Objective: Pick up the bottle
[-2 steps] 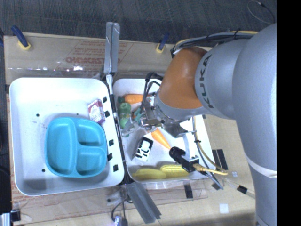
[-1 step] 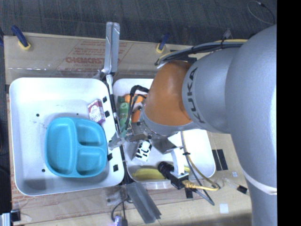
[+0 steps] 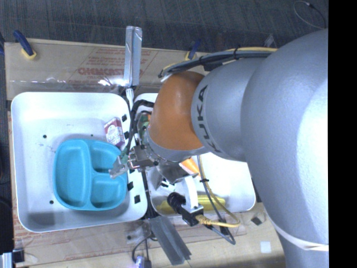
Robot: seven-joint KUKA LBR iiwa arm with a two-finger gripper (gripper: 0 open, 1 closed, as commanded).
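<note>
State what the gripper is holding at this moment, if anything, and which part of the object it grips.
It cannot be told. The gripper sits over the right rim of the blue tray in the left bin, but its tips are too small and blurred to show any object between them.

Black letters reading "KUKA" are running down the grey arm (image 3: 223,121) beside its orange band. Faint red print is showing on the cardboard (image 3: 100,66) behind the bins, too blurred to read.

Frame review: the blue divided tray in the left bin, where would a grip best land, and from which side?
Probably the left rim, from above: the blue tray lies flat in the left bin, so only rim and dividers stand up, and that side is away from the packet.
</note>
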